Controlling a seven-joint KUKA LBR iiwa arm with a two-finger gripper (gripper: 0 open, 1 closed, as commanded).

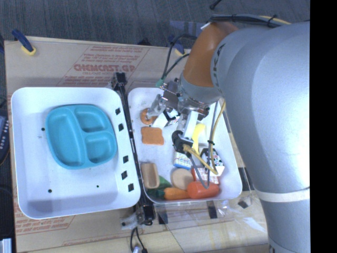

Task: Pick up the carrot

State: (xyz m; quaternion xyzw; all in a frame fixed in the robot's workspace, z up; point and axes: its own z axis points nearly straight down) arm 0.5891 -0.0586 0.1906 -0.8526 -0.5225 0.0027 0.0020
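The grey arm (pixel 274 115) comes in from the right and fills much of that side, its orange band (pixel 202 54) sitting above the wrist at the top of the right bin (pixel 227 141). From there the wrist points down and to the left, so the gripper (pixel 167 112) hangs over the bin's upper part. Its two fingers stand apart, one toward a round orange piece (pixel 146 116) at the left, the other near a yellow item (pixel 198 136) at the right, and nothing shows between them. The carrot (pixel 175 194) lies at the bottom edge of the same bin, well apart from the gripper, orange and lying roughly level, with a green end (pixel 163 183) at its left. A red piece (pixel 202 190) touches it on the right, and a pale round item (pixel 182 179) sits just above it. A tan bread slice (pixel 152 136) lies below the gripper's left finger, and a bun-like piece (pixel 149 174) rests by the bin's left wall. The left bin (pixel 31 194) holds a blue divided tray (pixel 81 136).
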